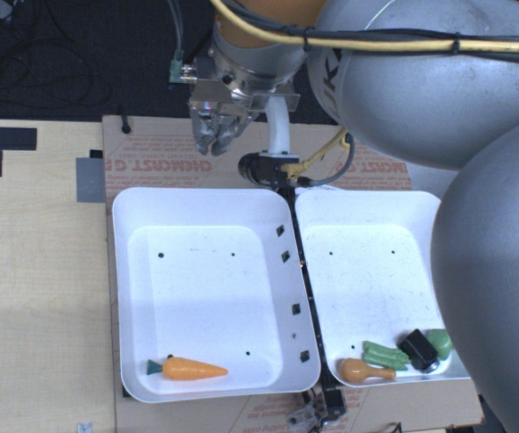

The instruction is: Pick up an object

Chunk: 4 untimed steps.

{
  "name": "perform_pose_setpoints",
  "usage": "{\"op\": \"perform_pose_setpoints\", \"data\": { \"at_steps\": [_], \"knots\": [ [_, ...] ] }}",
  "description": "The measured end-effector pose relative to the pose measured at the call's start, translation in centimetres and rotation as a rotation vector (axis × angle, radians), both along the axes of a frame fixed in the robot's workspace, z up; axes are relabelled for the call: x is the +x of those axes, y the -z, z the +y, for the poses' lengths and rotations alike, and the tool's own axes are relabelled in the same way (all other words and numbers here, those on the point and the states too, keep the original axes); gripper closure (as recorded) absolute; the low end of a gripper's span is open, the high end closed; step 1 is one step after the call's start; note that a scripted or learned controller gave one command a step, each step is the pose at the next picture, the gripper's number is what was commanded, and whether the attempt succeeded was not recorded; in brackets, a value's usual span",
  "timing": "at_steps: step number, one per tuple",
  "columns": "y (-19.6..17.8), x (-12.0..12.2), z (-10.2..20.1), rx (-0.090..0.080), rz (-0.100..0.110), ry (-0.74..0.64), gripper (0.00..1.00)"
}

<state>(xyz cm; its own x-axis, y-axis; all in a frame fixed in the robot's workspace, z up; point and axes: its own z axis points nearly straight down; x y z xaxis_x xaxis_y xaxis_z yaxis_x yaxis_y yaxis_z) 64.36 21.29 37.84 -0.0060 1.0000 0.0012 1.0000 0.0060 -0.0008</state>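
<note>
Nearest me, an orange carrot (191, 368) lies along the left bin (133, 242) front wall; in the right bin (367, 215) I see 4 toys clustered; beyond, my gripper (217, 133) hangs above cardboard, fingers nearly together, gripping nothing.

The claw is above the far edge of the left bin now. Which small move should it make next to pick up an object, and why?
Probably it should travel toward the near edge of the left bin, stopping above the carrot. The claw hangs beyond the bin's far rim with nothing between its fingers, while the carrot lies alone by the near wall, apart from other things.
</note>
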Motion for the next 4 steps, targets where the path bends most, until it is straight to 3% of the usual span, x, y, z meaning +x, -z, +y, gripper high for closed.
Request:
{"op": "perform_pose_setpoints", "data": {
  "at_steps": [1, 2, 3, 4],
  "knots": [
    [3.8, 0.0, -3.8, -0.004, 0.006, 0.008, 1.0],
    [-8.3, 0.0, -4.4, 0.001, -0.011, 0.002, 1.0],
    [-2.1, -0.1, 3.5, -0.003, 0.008, -0.001, 1.0],
    [1.6, 0.0, 1.4, -0.005, 0.007, 0.007, 1.0]
  ]
}}
